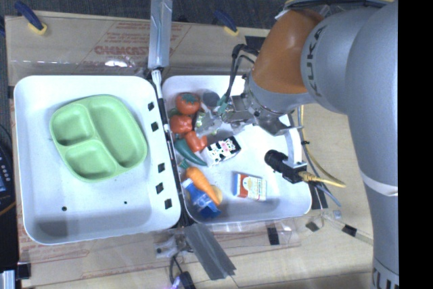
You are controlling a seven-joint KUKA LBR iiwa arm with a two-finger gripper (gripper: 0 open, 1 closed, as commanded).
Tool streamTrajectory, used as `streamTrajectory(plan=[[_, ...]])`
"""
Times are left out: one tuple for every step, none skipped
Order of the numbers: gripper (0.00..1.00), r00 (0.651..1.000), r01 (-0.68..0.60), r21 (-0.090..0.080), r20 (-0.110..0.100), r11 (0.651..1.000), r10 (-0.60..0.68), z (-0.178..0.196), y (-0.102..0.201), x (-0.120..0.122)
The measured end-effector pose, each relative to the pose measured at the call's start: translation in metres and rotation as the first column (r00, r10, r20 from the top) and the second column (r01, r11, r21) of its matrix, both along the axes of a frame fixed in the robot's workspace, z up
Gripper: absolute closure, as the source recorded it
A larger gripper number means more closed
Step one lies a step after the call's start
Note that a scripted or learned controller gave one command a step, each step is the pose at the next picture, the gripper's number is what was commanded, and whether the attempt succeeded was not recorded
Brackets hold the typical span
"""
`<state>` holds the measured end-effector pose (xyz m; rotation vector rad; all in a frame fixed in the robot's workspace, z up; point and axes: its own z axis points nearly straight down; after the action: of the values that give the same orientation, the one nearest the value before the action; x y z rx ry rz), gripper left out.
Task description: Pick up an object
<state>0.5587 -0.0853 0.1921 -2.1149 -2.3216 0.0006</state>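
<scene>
My gripper [211, 116] hangs low over the upper left part of the right bin [287, 203], under the grey arm with its orange band [284, 54]. Just left of it lie a red tomato-like piece [189, 103] and two more red-orange pieces [180, 124] [195, 141]. Directly below the gripper sits a black-and-white cow-patterned object [222, 149]. Nearer the front of the bin are an orange carrot [203, 184], a blue object [199, 202] and a small red-and-white carton [249, 186]. The wrist hides the gripper's tips.
The left bin [40, 213] holds a green divided plate [99, 136]. A black-marked divider wall [162, 159] separates the two bins. A metal bar [159, 30] rises at the back between them. Cables and a black fitting [283, 166] hang off the arm over the right bin.
</scene>
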Motion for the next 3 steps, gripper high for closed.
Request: streamTrajectory(plan=[[0.0, 0.98, -0.195, -0.014, 0.039, 0.981, 0.196, -0.083, -0.025, -0.041], [0.0, 0.997, -0.077, -0.008, 0.014, 0.997, 0.077, -0.096, -0.024, -0.069], [0.0, 0.968, 0.251, 0.0, 0.0, 0.968, -0.251, -0.001, 0.036, -0.062]])
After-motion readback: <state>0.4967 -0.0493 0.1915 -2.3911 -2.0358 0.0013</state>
